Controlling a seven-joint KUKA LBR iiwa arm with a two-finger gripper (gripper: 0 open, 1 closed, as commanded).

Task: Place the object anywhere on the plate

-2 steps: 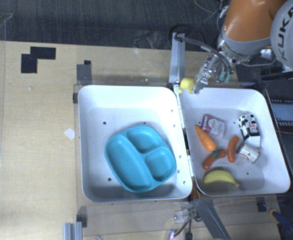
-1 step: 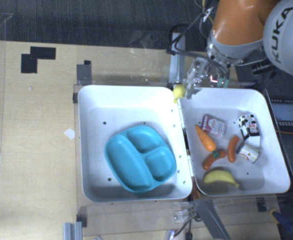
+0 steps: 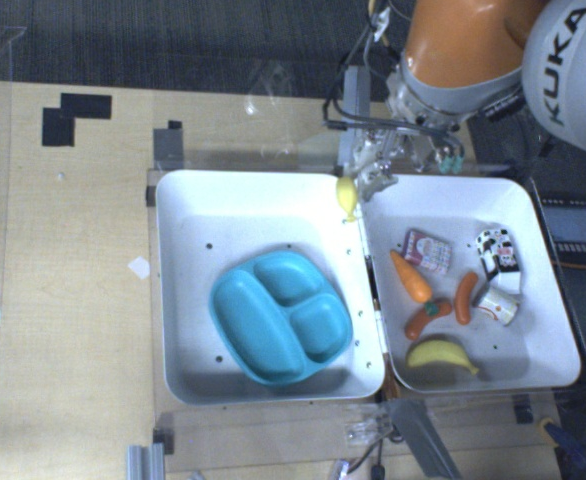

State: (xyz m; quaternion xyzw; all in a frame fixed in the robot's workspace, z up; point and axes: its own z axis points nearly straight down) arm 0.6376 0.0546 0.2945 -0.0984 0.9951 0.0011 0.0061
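The gripper [image 3: 365, 180] hangs over the top edge where the two white bins meet. A small yellow object [image 3: 347, 197] sits right under its fingertips and looks pinched between them. It is up above the wall between the bins. The blue plate [image 3: 280, 315] lies in the left bin [image 3: 188, 268], lower down and well apart from the yellow object. The right bin [image 3: 543, 268] has a banana [image 3: 441, 356], carrots [image 3: 410, 277] and a cup [image 3: 497, 305].
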